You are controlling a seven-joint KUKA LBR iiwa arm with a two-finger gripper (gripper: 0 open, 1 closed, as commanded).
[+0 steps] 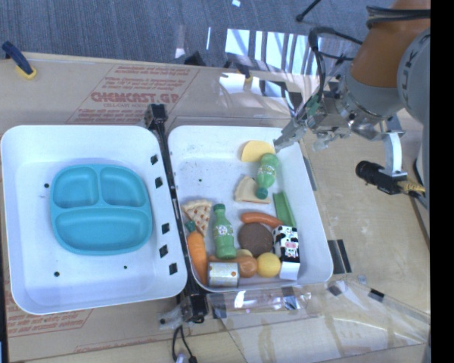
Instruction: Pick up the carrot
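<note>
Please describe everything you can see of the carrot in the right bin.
The carrot is orange, smooth and plastic-looking, long with a rounded body. It lies flat along the left wall of the right bin, near the front corner, running roughly front to back. The pizza slice sits at its far end, and the tin can and green bottle lie beside it. The pincer is far from it, at the bin's far edge.

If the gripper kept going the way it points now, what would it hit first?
Probably the yellow piece at the right bin's far end, with the small green bottle just beyond; the gripper points down-left, though depth is unclear.
</note>
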